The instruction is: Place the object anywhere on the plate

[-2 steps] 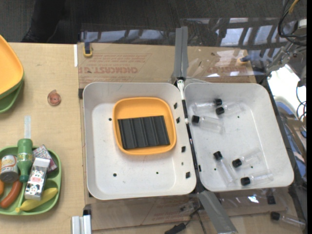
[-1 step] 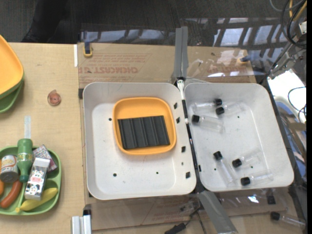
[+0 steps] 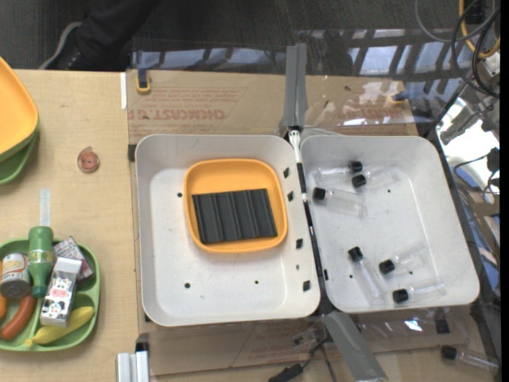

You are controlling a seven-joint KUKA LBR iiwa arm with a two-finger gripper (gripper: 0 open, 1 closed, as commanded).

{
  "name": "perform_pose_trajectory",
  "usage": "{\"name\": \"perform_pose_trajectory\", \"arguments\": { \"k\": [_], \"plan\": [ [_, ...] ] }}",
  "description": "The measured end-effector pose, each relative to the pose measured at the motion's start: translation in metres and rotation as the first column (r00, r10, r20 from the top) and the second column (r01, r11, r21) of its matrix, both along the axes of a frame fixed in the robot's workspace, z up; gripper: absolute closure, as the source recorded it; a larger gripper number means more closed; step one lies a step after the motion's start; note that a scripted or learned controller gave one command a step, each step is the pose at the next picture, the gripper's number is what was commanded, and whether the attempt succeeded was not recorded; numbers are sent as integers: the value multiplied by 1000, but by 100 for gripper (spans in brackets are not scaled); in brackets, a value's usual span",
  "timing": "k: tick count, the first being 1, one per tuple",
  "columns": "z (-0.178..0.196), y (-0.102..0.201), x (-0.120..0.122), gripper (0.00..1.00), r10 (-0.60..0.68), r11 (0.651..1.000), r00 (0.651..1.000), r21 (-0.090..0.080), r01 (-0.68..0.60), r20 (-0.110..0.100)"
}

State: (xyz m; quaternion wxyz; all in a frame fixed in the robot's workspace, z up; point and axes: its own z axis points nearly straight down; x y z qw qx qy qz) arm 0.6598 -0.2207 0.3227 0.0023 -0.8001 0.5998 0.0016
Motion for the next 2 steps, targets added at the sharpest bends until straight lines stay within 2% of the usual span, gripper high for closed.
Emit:
{"name": "perform_pose_trajectory", "arguments": {
  "k": [1, 2],
  "plan": [
    [-38, 8, 0, 0, 316, 949, 949, 0, -316, 1],
    [-35, 14, 1, 0, 574, 819, 819, -4, -574, 3]
  ]
}}
